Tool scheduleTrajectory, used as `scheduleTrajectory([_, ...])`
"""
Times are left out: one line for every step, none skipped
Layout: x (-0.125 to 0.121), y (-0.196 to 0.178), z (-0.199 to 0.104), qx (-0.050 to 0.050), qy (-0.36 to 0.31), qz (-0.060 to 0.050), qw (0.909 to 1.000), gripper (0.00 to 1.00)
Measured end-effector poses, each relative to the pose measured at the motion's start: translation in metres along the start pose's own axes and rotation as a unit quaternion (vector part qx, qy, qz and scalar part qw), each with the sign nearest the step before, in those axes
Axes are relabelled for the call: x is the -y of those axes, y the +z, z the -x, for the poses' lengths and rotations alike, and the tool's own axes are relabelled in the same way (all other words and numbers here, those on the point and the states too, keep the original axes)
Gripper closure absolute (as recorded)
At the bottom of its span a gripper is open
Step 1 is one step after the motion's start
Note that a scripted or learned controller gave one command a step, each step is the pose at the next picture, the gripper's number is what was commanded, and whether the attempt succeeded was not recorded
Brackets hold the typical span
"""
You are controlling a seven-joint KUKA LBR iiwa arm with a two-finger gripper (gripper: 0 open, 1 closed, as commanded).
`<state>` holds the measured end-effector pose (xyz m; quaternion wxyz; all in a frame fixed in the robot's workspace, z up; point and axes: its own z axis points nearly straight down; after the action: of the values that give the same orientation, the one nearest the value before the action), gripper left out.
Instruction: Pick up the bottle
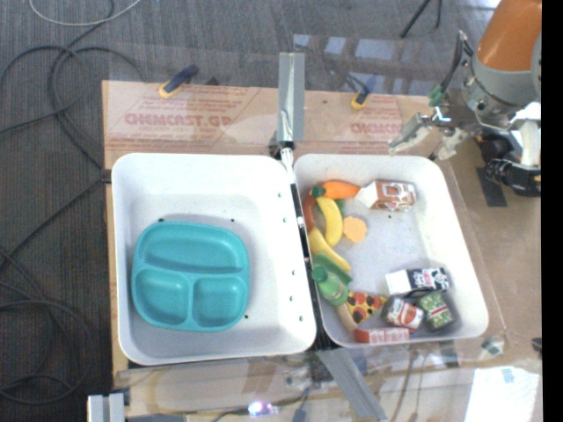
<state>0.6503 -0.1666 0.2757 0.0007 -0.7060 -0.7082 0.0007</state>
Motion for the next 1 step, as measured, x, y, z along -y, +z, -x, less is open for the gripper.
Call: scheduleTrajectory([0.0292, 0.1328, -0.0532, -0.001, -0.185, 0.0, 0.9828, 0.0])
